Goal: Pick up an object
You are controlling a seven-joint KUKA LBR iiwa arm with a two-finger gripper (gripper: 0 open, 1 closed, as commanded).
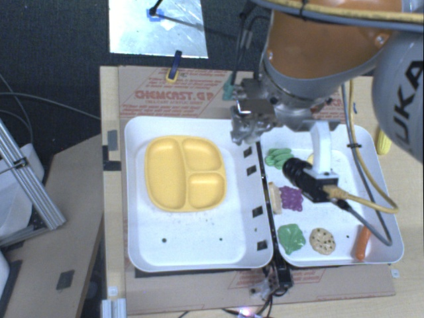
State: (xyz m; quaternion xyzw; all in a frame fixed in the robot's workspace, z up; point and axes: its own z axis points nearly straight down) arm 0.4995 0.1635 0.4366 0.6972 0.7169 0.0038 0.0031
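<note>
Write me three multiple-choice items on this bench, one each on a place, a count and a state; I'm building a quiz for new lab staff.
1. The yellow plate lies in
A. the left bin
B. the right bin
C. the cardboard

2. The plate has how many compartments?
A. two
B. three
C. five

3. The cookie is
A. lifted by the arm
B. on the plate
C. lying on the right bin's floor

Key: 1 A, it sits on the left bin's floor. 2 B, one long and two smaller. 3 C, it rests beside the green piece.

Overhead slanted view of both bins (199, 257)
</note>
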